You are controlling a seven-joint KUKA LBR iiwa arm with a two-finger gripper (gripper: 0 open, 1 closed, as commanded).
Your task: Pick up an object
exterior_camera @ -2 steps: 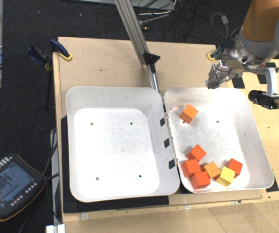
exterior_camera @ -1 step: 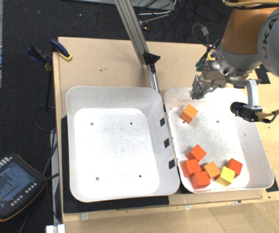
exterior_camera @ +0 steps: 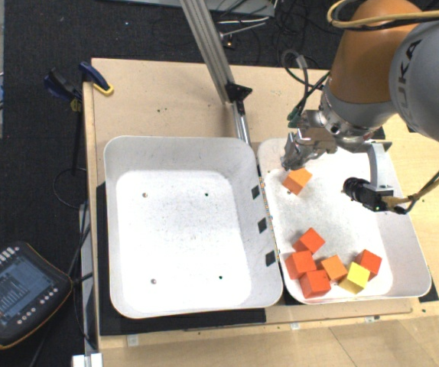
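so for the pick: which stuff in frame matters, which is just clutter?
In play:
- gripper, over the right bin
- lone orange block just below it
- block cluster at the bin's near end

Clutter:
- left bin
- blue clamp
- teach pendant
- metal bar

Pincer (exterior_camera: 296,161) above orange cube (exterior_camera: 297,180)

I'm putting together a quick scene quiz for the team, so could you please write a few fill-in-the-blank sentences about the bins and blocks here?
1. All the blocks lie in the ____ bin.
2. The gripper is just above a lone ____ block.
3. In the cluster near the bin's front edge, one block is ____.
4. The arm comes in from the ____.

Missing words: right; orange; yellow; right
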